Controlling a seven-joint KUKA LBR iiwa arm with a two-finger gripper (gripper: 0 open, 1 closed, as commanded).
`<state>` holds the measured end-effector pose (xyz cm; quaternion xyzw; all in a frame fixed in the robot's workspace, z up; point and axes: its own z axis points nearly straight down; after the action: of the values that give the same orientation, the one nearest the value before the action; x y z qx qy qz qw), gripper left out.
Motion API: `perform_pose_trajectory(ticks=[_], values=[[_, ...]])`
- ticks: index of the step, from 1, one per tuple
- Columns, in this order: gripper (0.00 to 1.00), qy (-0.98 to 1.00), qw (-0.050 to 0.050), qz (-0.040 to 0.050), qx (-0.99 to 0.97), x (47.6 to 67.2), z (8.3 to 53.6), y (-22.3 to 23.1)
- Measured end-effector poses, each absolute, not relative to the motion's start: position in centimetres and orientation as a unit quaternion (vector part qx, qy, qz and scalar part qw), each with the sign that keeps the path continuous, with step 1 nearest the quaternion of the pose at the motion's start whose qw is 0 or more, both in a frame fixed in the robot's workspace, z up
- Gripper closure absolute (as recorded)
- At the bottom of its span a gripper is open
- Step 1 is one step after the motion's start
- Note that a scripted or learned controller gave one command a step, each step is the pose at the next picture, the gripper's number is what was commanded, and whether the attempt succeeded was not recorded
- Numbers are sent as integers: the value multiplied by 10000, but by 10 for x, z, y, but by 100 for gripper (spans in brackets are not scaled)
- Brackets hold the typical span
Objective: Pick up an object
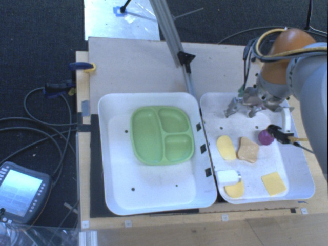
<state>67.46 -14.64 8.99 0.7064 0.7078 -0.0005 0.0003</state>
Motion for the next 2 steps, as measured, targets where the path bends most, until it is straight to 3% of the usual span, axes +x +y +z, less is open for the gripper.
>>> perform_pose_trajectory(ticks=[1,2], values=[[100,7080,25,9,7062,676,103,-147],[100,7087,26,21,7055,673,159,-137]])
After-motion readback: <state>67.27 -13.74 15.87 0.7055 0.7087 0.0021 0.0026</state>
